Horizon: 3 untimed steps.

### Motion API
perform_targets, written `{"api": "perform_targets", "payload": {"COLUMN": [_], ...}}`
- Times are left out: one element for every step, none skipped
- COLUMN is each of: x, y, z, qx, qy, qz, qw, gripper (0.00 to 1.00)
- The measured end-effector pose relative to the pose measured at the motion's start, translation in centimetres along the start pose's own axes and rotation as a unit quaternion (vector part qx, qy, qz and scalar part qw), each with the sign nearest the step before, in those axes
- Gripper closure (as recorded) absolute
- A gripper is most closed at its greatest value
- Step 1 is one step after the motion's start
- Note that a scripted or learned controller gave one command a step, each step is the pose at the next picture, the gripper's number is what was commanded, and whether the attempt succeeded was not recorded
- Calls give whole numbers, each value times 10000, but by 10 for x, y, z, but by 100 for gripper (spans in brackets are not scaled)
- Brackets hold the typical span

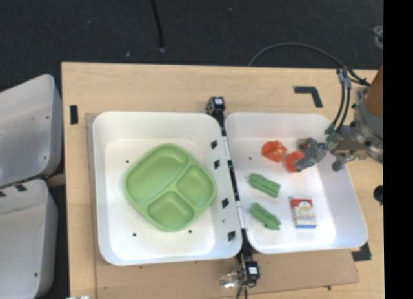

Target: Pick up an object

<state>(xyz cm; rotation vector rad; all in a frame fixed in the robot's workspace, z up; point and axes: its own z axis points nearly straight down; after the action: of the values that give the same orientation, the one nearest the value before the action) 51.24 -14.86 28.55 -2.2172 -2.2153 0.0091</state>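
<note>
Here, nearest the bottom of the frame, we see the right bin [352, 223] holding a small red-and-white box [302, 212] and two green pieces [265, 216], [264, 185]. Left of them, the left bin [106, 239] carries a green divided plate [170, 186]. Further up, two red objects [273, 150], [294, 161] lie right of centre, and the gripper [311, 152] touches the right one; we cannot tell whether its fingers are apart or together.

Dark carpet floor [193, 13] — pale wooden bench [155, 88].
</note>
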Motion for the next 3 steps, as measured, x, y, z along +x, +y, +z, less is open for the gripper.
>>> {"api": "perform_targets", "payload": {"x": [0,-2,-8], "y": [2,3,8], "z": [-5,37,97], "qx": [-54,-35,-29], "qy": [-12,-9,-9], "qz": [-13,-1,1], "qw": [10000,10000,10000], "gripper": [0,0,0]}}
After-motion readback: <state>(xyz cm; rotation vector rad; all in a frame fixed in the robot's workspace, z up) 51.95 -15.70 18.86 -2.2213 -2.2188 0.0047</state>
